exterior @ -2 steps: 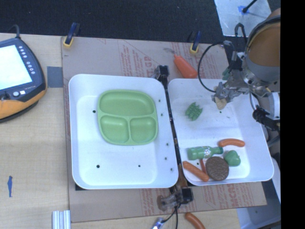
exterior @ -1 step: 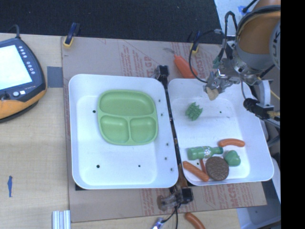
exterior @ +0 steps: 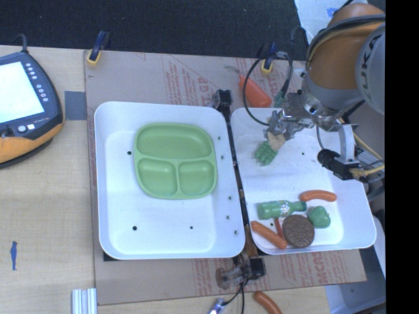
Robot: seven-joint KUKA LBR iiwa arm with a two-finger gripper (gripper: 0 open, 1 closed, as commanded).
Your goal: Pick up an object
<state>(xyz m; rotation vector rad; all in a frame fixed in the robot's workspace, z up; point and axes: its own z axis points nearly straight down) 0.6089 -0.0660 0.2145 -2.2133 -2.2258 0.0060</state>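
**Broccoli hangs by a thin grip — watch for a drop**

Start at the near edge. A stray sausage (exterior: 268,301) lies on the board outside the bins, near the cables; it plays no part unless something rolls that way.

In the near end of the right bin (exterior: 366,237) you have a crowded cluster: a carrot (exterior: 268,235), a brown patty (exterior: 298,231) touching it, a green bottle (exterior: 280,209), a small green piece (exterior: 319,216) and a second sausage (exterior: 318,195). If the grasped thing falls and bounces, it could land among these and be hard to single out again.

The left bin (exterior: 108,175) holds a green tray (exterior: 175,160), well apart from the action.

Farther back, in the far part of the right bin, the gripper (exterior: 280,135) appears clenched on the pale stem of a broccoli piece (exterior: 265,152), with the green head hanging below and to the left of the fingers. Whether the head still touches the bin floor, you cannot tell from this angle. The hold looks to be on the stem end alone — so I judge a slip likely if the arm lifts or swings fast, since the head's weight sits off to one side.

Beyond that, an orange piece (exterior: 256,93) rests just outside the far rim, and loose cable loops near the wrist could snag as it rises.
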